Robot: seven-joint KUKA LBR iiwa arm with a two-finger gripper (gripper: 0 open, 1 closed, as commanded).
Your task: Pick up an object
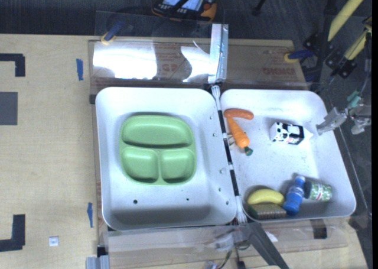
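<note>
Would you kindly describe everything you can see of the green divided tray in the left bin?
The green divided tray is a smooth, plastic-looking dish in pale green with rounded corners. It has three compartments: one long one across the far side and two smaller ones side by side on the near side, split by raised ridges. It lies flat and upright on the floor of the left bin, roughly centred, with nothing in it and nothing else touching it.

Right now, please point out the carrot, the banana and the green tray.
carrot (238,133): camera view, middle of its orange body.
banana (264,196): camera view, middle of its yellow curve.
green tray (157,129): camera view, floor of its long upper compartment.
</note>
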